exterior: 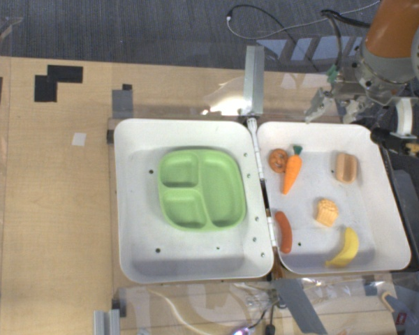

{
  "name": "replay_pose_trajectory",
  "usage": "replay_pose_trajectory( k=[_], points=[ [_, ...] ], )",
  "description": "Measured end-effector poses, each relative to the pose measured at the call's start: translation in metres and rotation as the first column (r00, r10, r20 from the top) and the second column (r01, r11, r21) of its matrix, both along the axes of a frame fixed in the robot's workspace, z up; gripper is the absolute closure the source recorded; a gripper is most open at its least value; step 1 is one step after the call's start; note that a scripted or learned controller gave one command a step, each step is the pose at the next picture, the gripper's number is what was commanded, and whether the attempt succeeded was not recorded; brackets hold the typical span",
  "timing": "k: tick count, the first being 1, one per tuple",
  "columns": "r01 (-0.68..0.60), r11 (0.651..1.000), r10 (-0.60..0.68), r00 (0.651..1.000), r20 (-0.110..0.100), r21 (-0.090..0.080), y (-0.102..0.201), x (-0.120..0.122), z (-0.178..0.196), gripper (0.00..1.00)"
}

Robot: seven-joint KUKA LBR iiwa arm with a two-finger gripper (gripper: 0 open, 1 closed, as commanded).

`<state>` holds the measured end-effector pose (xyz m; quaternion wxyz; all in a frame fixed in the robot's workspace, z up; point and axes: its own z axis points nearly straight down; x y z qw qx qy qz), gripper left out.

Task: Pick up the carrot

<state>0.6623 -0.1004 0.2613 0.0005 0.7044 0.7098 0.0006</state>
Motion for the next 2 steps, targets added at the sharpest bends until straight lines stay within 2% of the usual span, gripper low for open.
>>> replay_pose_trajectory(
  k=[1,2],
  points=[
    [-0.233,0.972,0.233,0.972,0.0,0.0,0.014,-0.013,-0.15,0.0],
    [-0.234,0.972,0.234,0.972,0.006,-0.001,0.015,-0.011,-0.139,1.0]
  ],
)
